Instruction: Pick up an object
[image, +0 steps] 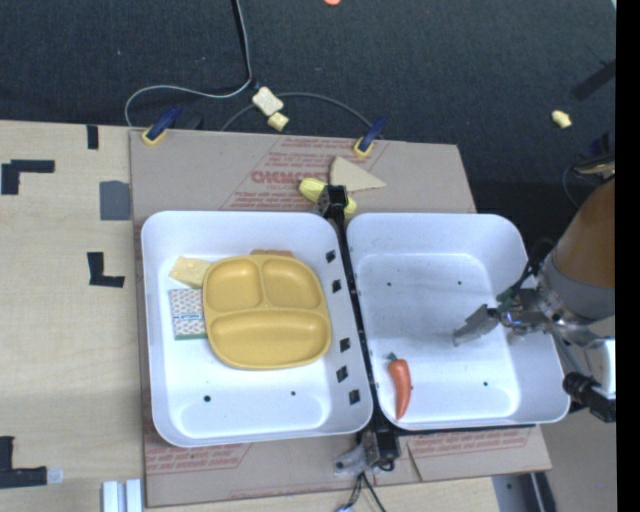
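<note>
From the overhead camera, two shallow white bins of smooth moulded plastic with rounded corners sit side by side on a sheet of brown cardboard (420, 180) printed in red. In the left bin (170, 400) lies a matte yellow divided plate (267, 310), rounded and split into three compartments; it partly covers a pale yellow flat piece (188, 269) and a small patterned card (186, 313) at its left edge, so their full outlines are hidden. The right bin (500, 240) holds a small orange carrot (400, 384) with a green tip, near the bin's front left corner; its long axis runs roughly front to back, green end toward the far side, narrow end toward the front wall. The grey gripper (478, 327) reaches in over the bin's right wall, well apart from the carrot; it is blurred, and I cannot tell how it is set. The arm's orange band (598, 235) is cut off at the right.
</note>
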